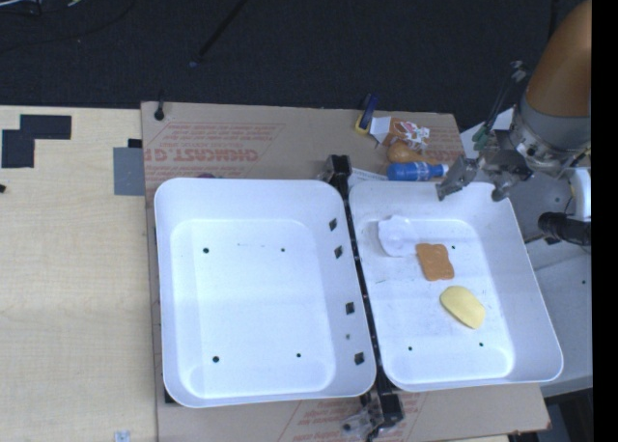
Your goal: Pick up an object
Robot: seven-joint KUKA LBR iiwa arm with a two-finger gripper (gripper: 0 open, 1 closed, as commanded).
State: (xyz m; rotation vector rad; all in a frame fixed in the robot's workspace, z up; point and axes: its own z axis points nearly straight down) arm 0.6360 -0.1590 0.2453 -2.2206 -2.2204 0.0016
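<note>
Objects for picking lie in the right bin [541, 334]: a white crumpled piece [396, 235] near its far left corner, an orange-brown square [435, 262] just beside it, and a yellow lump [463, 307] nearer the middle. The end effector [477, 179] hangs over the bin's far right corner with its two fingers apart and nothing between them, apart from all three. Behind the bin's far edge on the table [58, 286] lie a blue bottle [417, 172] and a small packet [406, 133]; the cardboard [241, 141] under the left bin [251, 208] bears reddish print, too blurred to read.
</note>
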